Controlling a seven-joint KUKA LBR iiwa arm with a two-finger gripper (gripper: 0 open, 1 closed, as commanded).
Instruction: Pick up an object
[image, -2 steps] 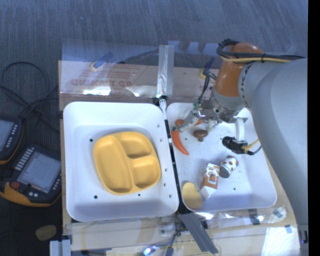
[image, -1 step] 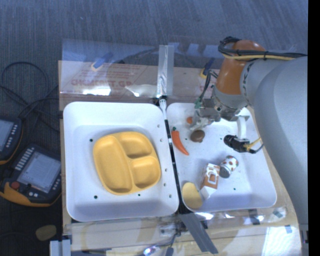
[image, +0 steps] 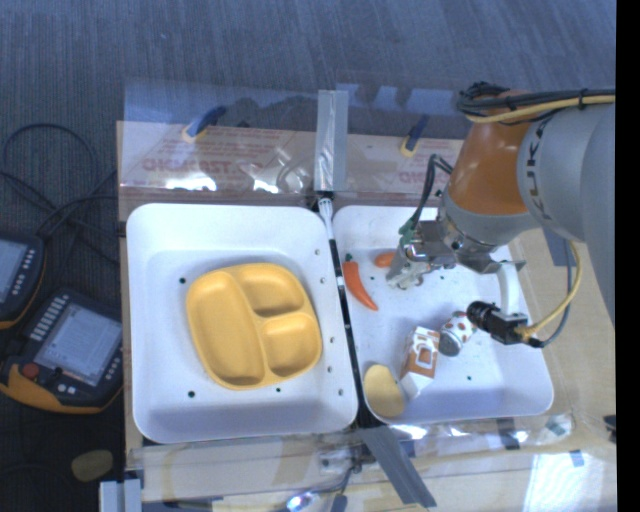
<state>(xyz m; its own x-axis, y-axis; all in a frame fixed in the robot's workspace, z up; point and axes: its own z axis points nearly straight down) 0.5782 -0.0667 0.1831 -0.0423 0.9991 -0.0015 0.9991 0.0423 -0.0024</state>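
Sitting nearest, at the front edge of the right bin (image: 520, 395): one pale round piece (image: 383, 388), looking like a small shell or cookie, likely light and rigid. Just behind it, leaning: one small white-and-orange carton (image: 422, 354), probably light, stiff enough to pinch across its flat sides, maybe crushing if squeezed hard. Touching the carton's right side: one small rounded grey-white item (image: 452, 337), too small to identify, possibly rolling away on contact.

Lying further back, beside the divider between the bins: one orange carrot (image: 358, 285) with a green tip, probably a smooth plastic toy, light, best pinched across the middle of its length. Behind that, near the gripper: one small orange piece (image: 385, 260), mostly hidden.

Hovering low over the back of the right bin: gripper (image: 410, 270), just beside the small orange piece and near the carrot. Nothing visibly caught in it; jaw opening impossible to tell at this angle. Judging the carrot or orange piece as the likely target.

Resting in the left bin (image: 150, 240): one yellow divided plate (image: 254, 323), three compartments, stiff and wide, awkward for a pinch.

Counting bins: two.
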